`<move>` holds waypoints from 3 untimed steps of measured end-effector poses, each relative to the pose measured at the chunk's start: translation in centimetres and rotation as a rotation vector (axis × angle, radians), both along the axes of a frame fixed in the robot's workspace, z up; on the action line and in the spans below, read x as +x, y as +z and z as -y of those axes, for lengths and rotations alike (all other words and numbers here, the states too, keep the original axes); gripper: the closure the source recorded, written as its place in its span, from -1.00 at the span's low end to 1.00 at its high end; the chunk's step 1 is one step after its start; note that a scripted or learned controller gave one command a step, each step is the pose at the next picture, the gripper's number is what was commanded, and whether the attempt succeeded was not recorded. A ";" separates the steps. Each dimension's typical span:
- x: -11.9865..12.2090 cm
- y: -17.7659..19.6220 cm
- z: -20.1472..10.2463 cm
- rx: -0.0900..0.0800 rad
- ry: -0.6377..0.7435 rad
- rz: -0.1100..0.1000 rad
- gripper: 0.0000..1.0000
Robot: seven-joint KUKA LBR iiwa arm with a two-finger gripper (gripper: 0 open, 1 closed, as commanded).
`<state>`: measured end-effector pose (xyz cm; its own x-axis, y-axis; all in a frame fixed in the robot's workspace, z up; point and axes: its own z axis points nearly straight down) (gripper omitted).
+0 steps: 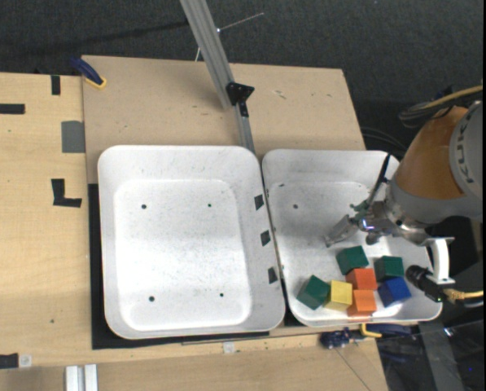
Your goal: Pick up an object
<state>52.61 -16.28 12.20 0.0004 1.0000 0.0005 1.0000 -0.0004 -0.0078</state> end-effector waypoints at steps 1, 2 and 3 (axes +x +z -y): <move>-0.1 -3.2 -0.1 -0.001 0.001 0.003 -1.00; 0.0 -2.1 -0.2 0.001 0.002 0.004 1.00; -0.1 2.1 -0.3 0.000 0.002 0.010 1.00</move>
<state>52.51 -16.00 14.28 -0.0013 1.0000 0.0000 1.0000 0.0013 0.0021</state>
